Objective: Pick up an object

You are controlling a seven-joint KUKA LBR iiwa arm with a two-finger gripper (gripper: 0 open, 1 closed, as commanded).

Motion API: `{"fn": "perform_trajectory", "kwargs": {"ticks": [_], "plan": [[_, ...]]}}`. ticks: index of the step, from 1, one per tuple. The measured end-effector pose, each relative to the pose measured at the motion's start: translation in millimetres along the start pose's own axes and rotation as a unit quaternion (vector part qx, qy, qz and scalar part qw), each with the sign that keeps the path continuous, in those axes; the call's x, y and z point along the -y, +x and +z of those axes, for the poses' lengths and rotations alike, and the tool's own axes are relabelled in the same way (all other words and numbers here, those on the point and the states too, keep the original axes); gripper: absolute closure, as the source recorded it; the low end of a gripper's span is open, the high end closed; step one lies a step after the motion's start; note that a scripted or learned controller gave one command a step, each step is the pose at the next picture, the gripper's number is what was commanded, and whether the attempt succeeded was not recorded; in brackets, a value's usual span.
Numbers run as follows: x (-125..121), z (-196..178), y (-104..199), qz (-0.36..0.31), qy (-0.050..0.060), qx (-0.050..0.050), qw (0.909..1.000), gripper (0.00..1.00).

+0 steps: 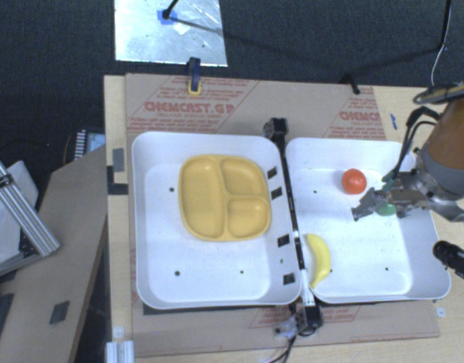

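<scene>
2 white bins sit side by side on the bench: the left bin (156,278) carries a yellow divided plate (223,197) with 3 compartments near its centre. In the right bin (368,282), the arm (451,157) reaches in from 3 o'clock, its gripper (366,209) low over the middle. A banana (319,259) lies at 7 o'clock by the bin's left wall. An orange-red ball (354,180) rests just at 11 o'clock of the gripper. A small green object (386,208) shows against the fingers; whether the jaws grip it I cannot tell
</scene>
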State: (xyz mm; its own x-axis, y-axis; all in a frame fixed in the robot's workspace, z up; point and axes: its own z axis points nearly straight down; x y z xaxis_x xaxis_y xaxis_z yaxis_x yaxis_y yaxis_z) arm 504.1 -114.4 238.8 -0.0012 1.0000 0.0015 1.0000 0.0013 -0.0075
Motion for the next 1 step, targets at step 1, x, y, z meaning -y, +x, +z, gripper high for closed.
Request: {"fn": "perform_trajectory", "kwargs": {"ticks": [1], "plan": [[-2.0,-4.1,0.1,-0.001,-0.005,0.001,1.0000,0.00]]}}
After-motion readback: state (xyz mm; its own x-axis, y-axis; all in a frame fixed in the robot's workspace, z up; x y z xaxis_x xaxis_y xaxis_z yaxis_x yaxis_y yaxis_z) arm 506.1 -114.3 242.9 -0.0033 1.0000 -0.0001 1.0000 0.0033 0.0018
